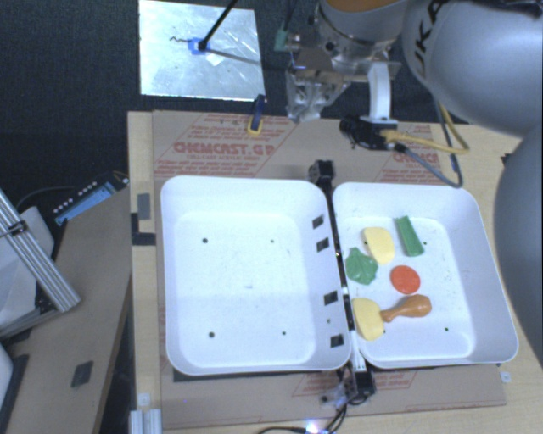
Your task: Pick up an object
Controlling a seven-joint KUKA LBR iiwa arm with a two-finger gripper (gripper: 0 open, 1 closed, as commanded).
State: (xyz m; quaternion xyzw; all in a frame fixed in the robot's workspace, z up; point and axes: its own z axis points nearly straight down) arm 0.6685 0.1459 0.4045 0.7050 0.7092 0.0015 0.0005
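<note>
While the arm reaches in from the right of the camera view, the bench reads as follows.

Arm: grey body (475,51) fills the upper right corner, with the orange band (361,5) just visible at the top edge above the wrist.

Gripper: the gripper (307,100) hangs above the far edge of the bench, beyond both bins and well apart from every object. Its end is blurred, so I cannot tell how the claw is set. Nothing is seen in it.

Left bin: the left bin (182,203) is shallow and white, with small dark dots on its floor.

Right bin: the right bin (484,280) touches the left bin along a shared middle rim and holds all the objects.

Objects, upper group: a pale yellow piece (379,244) lies near the centre, with a green stick (410,236) just beside it on the right, tilted.

Objects, middle: a green leafy piece (361,268) sits near the middle rim, just below the pale yellow piece. An orange disc (405,279) lies to its right, apart from it.

Objects, lower group: a brown drumstick-shaped piece (407,308) lies tilted, its narrow end touching a yellow lump (367,319) near the middle rim.

Bench surface: brown cardboard sheet (221,144) with red lettering lies under both bins.

Beyond the bench: a shiny silver square (199,51) lies on the dark floor at the upper left.
</note>
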